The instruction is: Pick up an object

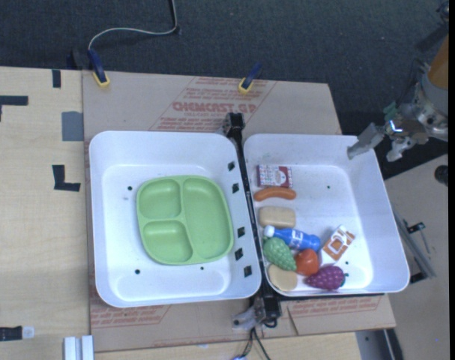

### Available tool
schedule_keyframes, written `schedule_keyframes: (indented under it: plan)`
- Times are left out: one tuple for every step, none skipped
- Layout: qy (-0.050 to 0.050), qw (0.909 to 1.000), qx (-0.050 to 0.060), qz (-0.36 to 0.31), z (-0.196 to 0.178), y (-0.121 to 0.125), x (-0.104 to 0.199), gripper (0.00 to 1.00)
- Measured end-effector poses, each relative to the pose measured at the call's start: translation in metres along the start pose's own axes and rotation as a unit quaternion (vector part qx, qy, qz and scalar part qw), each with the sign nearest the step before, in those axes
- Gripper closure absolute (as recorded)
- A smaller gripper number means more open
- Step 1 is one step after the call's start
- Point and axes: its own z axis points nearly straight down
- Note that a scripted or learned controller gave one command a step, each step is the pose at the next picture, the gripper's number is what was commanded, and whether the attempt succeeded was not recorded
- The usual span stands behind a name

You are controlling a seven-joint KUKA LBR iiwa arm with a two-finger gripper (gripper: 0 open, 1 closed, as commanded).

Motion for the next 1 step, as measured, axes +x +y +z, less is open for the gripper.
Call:
schedule_keyframes:
  plan:
    - [0.001,1.0,0.001,-0.001,0.0735,-0.0117,0.0874,0.0]
